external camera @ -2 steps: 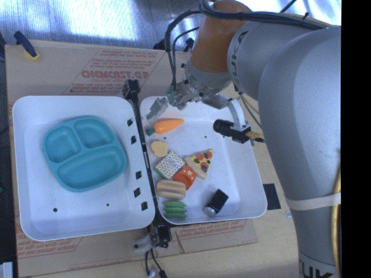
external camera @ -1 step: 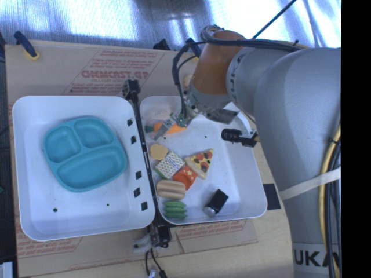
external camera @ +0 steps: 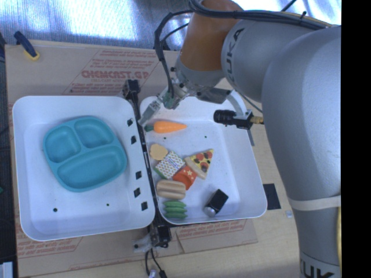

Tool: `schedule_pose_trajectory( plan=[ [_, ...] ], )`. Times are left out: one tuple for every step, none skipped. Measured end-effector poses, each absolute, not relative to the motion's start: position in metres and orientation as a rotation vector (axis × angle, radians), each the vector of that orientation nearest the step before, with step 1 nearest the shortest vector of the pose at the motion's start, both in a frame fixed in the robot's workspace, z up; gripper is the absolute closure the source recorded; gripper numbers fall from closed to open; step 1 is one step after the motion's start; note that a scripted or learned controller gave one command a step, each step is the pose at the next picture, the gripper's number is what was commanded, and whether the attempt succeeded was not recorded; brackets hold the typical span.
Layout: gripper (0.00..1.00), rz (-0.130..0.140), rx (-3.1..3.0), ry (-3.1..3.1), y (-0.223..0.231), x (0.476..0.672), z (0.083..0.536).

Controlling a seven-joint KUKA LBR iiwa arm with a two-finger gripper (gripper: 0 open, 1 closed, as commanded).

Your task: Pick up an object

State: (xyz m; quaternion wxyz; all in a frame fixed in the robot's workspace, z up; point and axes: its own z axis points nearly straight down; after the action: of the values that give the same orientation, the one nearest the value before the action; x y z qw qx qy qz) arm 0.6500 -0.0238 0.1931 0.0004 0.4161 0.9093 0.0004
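Gripper (external camera: 155, 110) on the grey arm with its orange band hangs low over the far left corner of the right-hand shallow white bin (external camera: 243, 172), and whether its tips are spread or closed I cannot tell, since the wrist hides most of them. Nothing shows between them, so I judge the task to be at the approach step, with no grasp made.

Just below and to the right of the tool lies an orange toy carrot with a green top (external camera: 168, 127), long and tapered, lying across the bin with its green end nearest the tool; it looks the likeliest target. It is smooth and rounded, so it may roll away from a pinch unless the tool closes across its narrow width.

The next move, as I read it, calls for a small shift toward the carrot, a descent to the bin floor and a close on its middle (the bin's dividing wall stands close beside the tool and could catch it).

Further below the tool sit a pale yellow round toy piece (external camera: 157, 152), a toy pizza slice (external camera: 200, 162) and a small black block (external camera: 216, 201)
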Motion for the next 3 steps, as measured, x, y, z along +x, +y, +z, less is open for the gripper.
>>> schedule_pose_trajectory(
  plan=[
    [0.0,-0.003,1.17,2.918,-0.099,0.638,0.14],
    [0.0,0.006,1.252,2.87,-0.098,0.59,0.096],
    [0.0,-0.003,1.651,2.673,-0.102,0.598,0.092]
  ],
)
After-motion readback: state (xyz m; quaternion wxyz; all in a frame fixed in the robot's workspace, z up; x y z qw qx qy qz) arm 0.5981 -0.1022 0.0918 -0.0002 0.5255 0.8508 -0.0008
